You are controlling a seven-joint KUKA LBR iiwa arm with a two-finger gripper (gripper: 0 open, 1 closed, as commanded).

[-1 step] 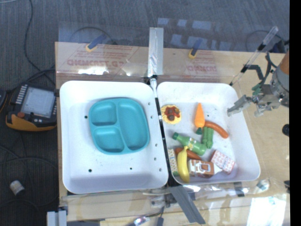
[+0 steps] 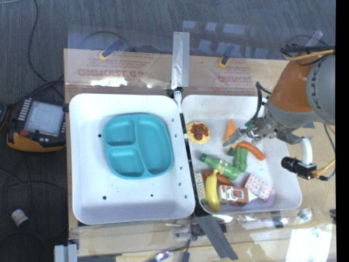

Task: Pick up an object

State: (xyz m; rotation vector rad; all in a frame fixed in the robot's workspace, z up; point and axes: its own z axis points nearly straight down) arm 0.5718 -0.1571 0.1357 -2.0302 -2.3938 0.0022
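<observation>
Across the wooden table two shallow white plastic bins sat side by side. At nine o'clock from the centre, the left bin carried a turquoise three-compartment plastic plate, lying flat near its middle. At three o'clock, the right bin held a loose heap of toy food. A small round toy pizza with red topping lay at ten o'clock in that bin, close to the dividing wall. An orange wedge-shaped piece stood toward twelve o'clock. A green plastic bottle lay on its side near the bin's middle, with a dark green pepper-like piece just beside it at two o'clock. An orange toy carrot lay across the bin at about three o'clock, touching or nearly touching the green piece. Along six o'clock sat a yellow toy banana, a brown and red carton and a pink patterned box, crowded together.

From three o'clock the grey arm with its orange band reached in over the right bin. Its gripper hung low above the carrot and the orange wedge, the dark fingers looking slightly spread, with nothing visibly caught between them. Whether the tips touched the toys below could not be told.
</observation>
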